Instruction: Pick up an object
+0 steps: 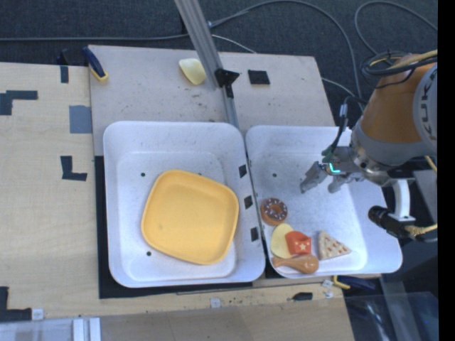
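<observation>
In the right bin: we see the gripper (323, 182), fingers spread, holding nothing.
Drumstick (296, 263): near edge, long axis left-right, thick end pointing right.

Even, soft overhead light, faint shadows, mild glare on the white bins (178, 130), slightly soft focus.

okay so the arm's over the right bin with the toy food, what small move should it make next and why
Probably drop down and toward the near-left corner. The end effector hangs over bare floor of the right bin, with nothing between its fingers, while the donut, red piece, drumstick and pizza slice cluster nearer the front edge.
</observation>
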You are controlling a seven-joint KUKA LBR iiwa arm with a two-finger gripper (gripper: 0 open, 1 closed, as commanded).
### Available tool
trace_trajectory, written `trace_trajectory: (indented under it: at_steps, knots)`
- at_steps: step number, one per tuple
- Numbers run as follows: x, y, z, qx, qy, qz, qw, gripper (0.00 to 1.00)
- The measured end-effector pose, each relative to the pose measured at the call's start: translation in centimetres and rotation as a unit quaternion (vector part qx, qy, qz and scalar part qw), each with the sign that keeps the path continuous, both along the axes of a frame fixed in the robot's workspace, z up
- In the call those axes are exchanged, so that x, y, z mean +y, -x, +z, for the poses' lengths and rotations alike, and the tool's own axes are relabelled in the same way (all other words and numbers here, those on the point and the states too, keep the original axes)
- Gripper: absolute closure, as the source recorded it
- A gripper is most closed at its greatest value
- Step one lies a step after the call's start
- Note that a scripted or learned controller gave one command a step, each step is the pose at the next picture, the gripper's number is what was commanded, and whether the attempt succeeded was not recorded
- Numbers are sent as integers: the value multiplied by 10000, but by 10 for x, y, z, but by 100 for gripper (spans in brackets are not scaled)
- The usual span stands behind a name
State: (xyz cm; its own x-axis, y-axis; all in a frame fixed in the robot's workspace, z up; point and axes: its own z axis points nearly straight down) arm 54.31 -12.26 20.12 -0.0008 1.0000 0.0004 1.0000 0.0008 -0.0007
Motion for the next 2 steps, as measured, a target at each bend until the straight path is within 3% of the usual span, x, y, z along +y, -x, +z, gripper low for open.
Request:
trace_trajectory:
  at_steps: [1,2]
  knots:
    - [0,0,0,0,0,0,10000,0]
    - [5,-1,-62,27,-2,0,10000,0]
